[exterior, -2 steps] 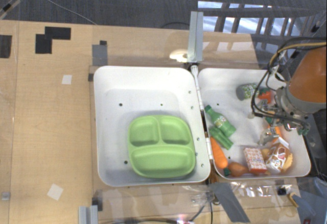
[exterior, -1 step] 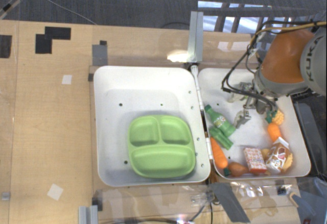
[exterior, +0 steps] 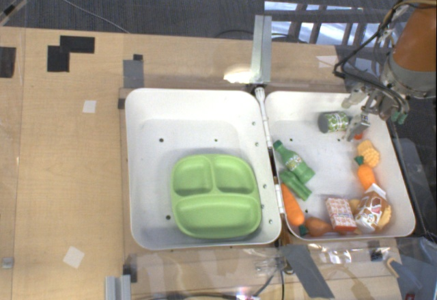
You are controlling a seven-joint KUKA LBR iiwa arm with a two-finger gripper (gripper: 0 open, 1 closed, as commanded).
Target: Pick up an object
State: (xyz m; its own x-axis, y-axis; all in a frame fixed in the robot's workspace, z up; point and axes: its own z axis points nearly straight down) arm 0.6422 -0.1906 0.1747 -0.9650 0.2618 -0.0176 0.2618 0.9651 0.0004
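Note:
My gripper (exterior: 360, 116) hangs over the far right part of the right bin (exterior: 321, 155), its fingers open with nothing between them. A small green can (exterior: 334, 121) lies on its side just left of the fingertips. Below them sit a yellow corn piece (exterior: 369, 152) and a small carrot (exterior: 366, 175). A green bottle (exterior: 293, 162) and a green pepper-like piece (exterior: 296, 187) lie near the bin's left wall. Along the near edge are a large carrot (exterior: 292, 207), a brown sausage-like piece (exterior: 317, 226), a red box (exterior: 339, 214) and a snack bag (exterior: 373, 210).
The left bin (exterior: 150, 121) holds a green divided plate (exterior: 215, 195) in its near half. A metal post (exterior: 262, 49) stands behind the wall between the bins. The arm's orange band (exterior: 415, 46) and cables fill the upper right.

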